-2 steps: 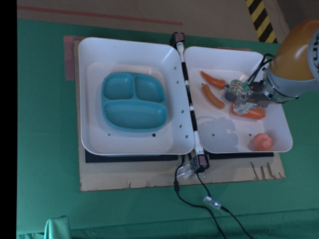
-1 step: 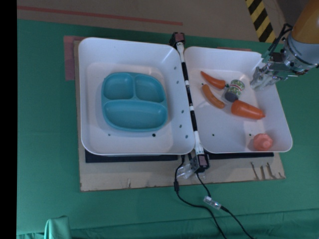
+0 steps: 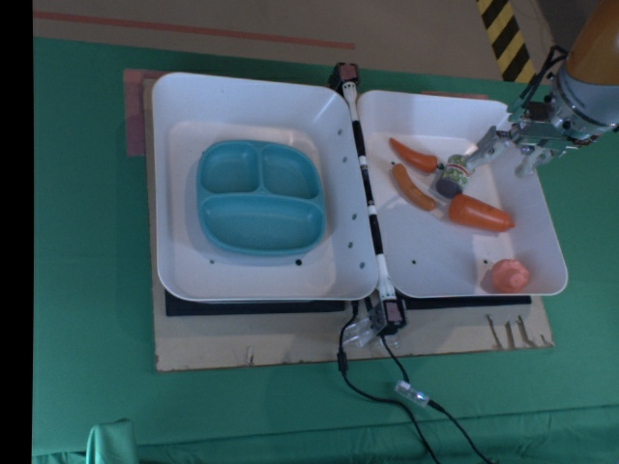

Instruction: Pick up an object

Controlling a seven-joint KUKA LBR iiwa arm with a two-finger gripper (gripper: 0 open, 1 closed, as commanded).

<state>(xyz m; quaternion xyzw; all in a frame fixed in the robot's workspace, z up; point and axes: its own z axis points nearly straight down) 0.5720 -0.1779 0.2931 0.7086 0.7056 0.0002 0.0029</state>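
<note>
The right bin [image 3: 542, 249] holds a slim orange carrot [image 3: 413, 155], a brownish sausage [image 3: 413, 188], a thick orange carrot [image 3: 479, 214], a small jar [image 3: 451, 176] with a green and purple label, and a pink-orange round fruit [image 3: 508, 275] in the front right corner. My gripper [image 3: 503, 162] hangs over the bin's back right part, open, with nothing between its fingers. Its left finger [image 3: 486, 149] slants down toward the jar and ends just right of it. The right finger [image 3: 529, 163] sits above bare bin floor.
The left bin [image 3: 184, 95] holds a teal divided plate [image 3: 259, 197]. A black and white divider [image 3: 368, 191] runs between the bins. Cables [image 3: 406, 390] trail over the green bench in front. The arm's orange band [image 3: 595, 46] is at the right edge.
</note>
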